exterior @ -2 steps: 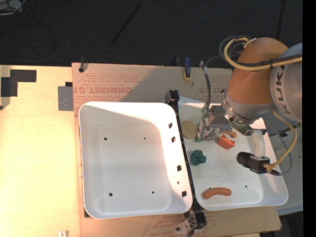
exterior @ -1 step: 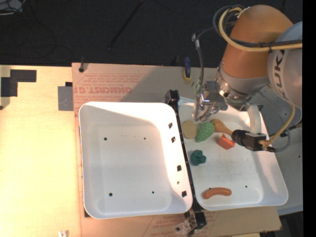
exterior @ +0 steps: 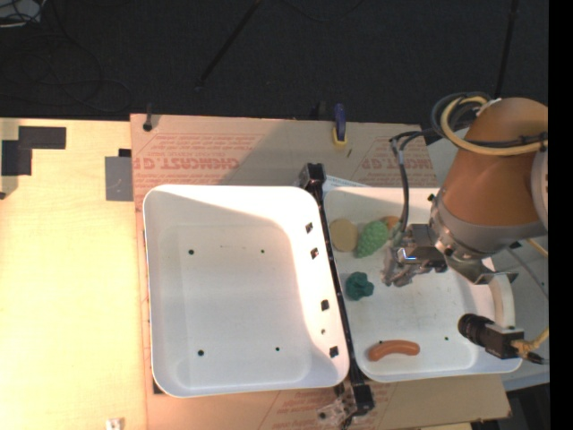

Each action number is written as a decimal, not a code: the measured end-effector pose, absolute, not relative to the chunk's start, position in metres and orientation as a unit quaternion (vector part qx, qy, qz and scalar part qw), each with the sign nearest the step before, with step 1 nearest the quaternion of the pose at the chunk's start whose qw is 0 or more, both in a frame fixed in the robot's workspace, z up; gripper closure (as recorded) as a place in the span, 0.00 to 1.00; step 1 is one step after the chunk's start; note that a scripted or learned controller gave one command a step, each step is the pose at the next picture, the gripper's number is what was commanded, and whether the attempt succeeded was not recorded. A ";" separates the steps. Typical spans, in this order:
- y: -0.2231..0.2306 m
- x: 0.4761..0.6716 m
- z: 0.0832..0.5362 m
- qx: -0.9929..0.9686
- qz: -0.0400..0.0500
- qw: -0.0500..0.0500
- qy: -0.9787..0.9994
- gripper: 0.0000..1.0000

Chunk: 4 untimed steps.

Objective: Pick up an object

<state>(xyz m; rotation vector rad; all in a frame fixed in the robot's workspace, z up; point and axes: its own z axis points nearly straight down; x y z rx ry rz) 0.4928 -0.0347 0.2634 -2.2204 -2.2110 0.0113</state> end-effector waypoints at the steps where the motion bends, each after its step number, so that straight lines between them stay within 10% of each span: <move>1: -0.082 0.474 0.202 -0.709 0.003 0.004 -0.705 1.00; 4: -0.082 0.476 0.233 -0.711 0.002 0.003 -0.703 1.00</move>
